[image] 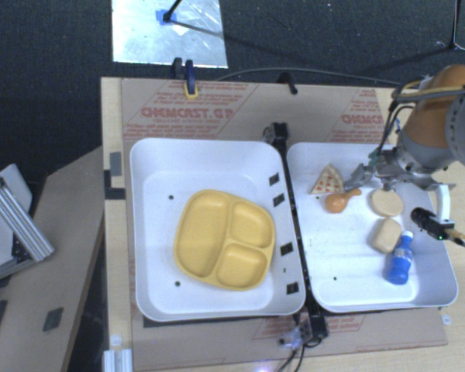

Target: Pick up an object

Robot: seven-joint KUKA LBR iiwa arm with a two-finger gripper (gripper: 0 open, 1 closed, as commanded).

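White plastic bins are sitting side by side on the bench point(240, 103). The left bin point(151, 157) is holding a yellow divided plate point(225, 239) at centre frame. The right bin point(434, 289) is holding the loose objects: a pizza slice toy point(327, 181) near the upper left of that bin, a drumstick toy point(341, 201) just below it, a round beige piece point(387, 203) to its right, a tan bread-like piece point(385, 235) lower down, and a blue bottle point(399, 259) lying just beside that, toward the lower right.

The arm point(442, 122) is reaching in from the upper right of the frame, and the gripper point(376, 170) is hanging low over the right bin, between the pizza slice toy and the round beige piece, close above the drumstick toy. Whether the claw is apart or together, I cannot tell; its tips are blurring into the wrist hardware.

Progress, as a judgement: nothing is being carried. All five objects are lying on the bin floor. The approach looks well along; the grasp and lift are remaining.
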